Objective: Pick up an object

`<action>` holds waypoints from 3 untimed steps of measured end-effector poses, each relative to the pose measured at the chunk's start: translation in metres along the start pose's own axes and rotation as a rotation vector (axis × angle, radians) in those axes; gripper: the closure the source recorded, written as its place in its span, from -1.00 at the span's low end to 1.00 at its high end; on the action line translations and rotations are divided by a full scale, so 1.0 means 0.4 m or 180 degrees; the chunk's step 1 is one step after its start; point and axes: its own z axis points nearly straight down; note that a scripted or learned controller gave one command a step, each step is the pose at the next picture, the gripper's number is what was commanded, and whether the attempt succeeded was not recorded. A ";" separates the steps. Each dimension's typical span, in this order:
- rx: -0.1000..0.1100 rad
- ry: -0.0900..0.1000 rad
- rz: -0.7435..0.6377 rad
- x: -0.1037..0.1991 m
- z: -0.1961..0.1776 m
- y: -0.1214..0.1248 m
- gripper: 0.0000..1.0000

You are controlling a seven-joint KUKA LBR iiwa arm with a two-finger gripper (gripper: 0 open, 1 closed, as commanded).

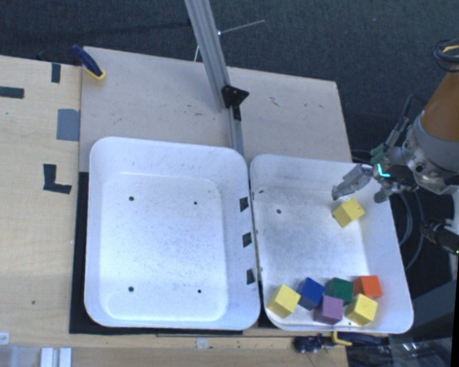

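My gripper (363, 190) hangs over the back right part of the right bin (309, 186), under the grey arm with its orange band. Its two fingers stand apart, and I see nothing between them, so it is open. A yellow cube (347, 212) lies tilted on the bin floor just in front of and below the left fingertip, close to it. At the bin's front right corner several cubes are huddled: yellow (285, 300), blue (311, 293), purple (331, 308), green (337, 290), orange (369, 286) and another yellow (362, 309).
The left bin (107, 168) adjoins the right one at the middle wall. A slanted metal pole (213, 49) runs down to the bins' back junction. Cables hang by the arm at the right edge.
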 end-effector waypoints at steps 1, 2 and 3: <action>-0.0011 -0.0003 -0.0004 0.000 -0.005 0.002 -1.00; 0.0005 -0.0004 0.0000 -0.004 0.125 0.024 -1.00; 0.0009 -0.0004 0.0002 -0.029 0.264 0.024 -1.00</action>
